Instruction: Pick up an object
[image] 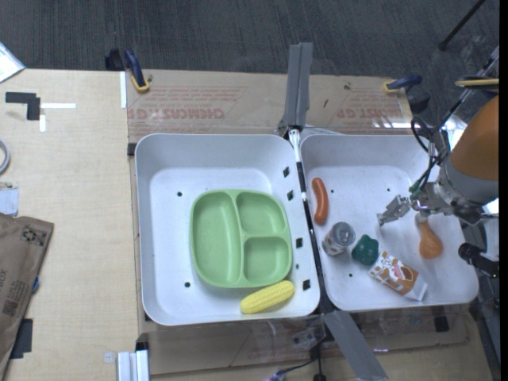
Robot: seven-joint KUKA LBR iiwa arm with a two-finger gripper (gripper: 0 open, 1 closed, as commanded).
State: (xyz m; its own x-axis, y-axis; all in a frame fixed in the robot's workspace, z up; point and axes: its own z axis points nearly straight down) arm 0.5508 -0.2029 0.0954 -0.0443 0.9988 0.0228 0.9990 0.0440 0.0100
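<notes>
In right bin (373, 296) | hand (394, 210) above, perhaps empty | sausage (320, 201), can (340, 237) near

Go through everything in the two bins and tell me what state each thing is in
Gripper: open, holding nothing, over the right bin.
Green tray: flat in the left bin.
Corn: lying beside the tray.
Sausage: lying flat.
Can: on its side.
Packet: lying flat.

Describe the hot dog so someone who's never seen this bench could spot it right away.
Look in the right bin, near its left wall. The hot dog lies there lengthwise, above the small can. It is the only long, thin, orange-red thing in that bin.
</notes>
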